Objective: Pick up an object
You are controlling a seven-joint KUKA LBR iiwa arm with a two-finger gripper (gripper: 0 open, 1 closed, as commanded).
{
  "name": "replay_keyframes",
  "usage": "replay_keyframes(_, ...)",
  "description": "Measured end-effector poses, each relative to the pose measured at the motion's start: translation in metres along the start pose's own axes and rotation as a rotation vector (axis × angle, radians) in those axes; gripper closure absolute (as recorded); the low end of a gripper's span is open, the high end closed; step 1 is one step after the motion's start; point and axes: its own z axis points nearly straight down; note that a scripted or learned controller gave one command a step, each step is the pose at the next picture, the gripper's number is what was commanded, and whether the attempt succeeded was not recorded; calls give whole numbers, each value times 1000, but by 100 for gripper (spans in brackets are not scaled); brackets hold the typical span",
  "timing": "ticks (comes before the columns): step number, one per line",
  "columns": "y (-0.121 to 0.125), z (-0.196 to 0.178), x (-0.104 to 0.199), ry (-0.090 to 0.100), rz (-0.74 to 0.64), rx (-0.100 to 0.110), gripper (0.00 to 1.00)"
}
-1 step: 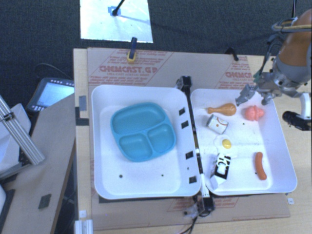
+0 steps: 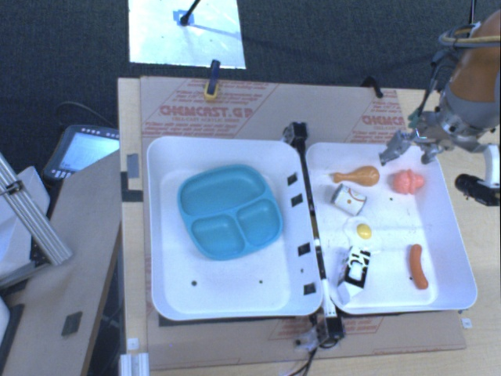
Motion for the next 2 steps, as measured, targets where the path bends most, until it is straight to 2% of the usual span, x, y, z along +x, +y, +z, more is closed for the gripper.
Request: replay_keyframes(2,-4,82,2,0,1,1,0)
